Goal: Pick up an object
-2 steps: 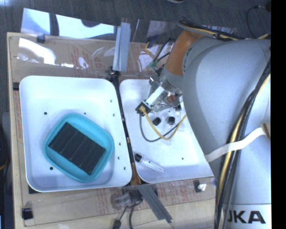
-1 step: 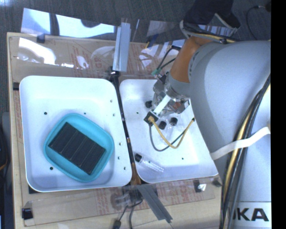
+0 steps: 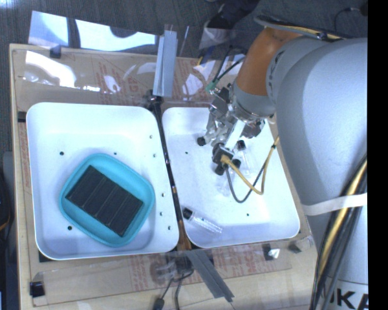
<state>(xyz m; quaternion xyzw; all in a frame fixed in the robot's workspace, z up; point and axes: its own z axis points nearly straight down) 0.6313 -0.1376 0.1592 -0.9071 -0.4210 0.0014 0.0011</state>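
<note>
**— Hovering over the right bin [image 3: 281,221], up toward its far half: gripper [image 3: 210,154] pointing down and leftward off the grey arm [image 3: 317,102], orange band [image 3: 262,57] just above the wrist.**

— Holding anything?

**— Nothing visible between the fingertips. Two dark tips, one nearer the far wall, one lower and nearer the bin's middle, with white floor showing between. Looks parted and empty, though small and a bit blurred at this slant. Yellow cable [image 3: 249,183] looping down beside it.**

— And the target?

**— Closest candidate: a small clear tube with a dark cap [image 3: 200,221], lying flat near the right bin's near-left corner. Sits well apart from the gripper, toward the camera and slightly left. Long axis running diagonally, dark cap end toward the divider, clear end trailing toward the bin's near-middle.**

— Other option?

**— Over in the left bin [image 3: 39,173]: a blue square tray holding a dark ribbed panel [image 3: 107,199], tilted diamond-wise. Farther off, across the divider, and wide for two fingers.**

— So the call?

**— Probably the tube. Needs a slide toward the near edge, then a wrist turn to set the fingers across that diagonal rather than along it. Slim and low against the floor, so likely easy to miss or nudge away.**
</note>
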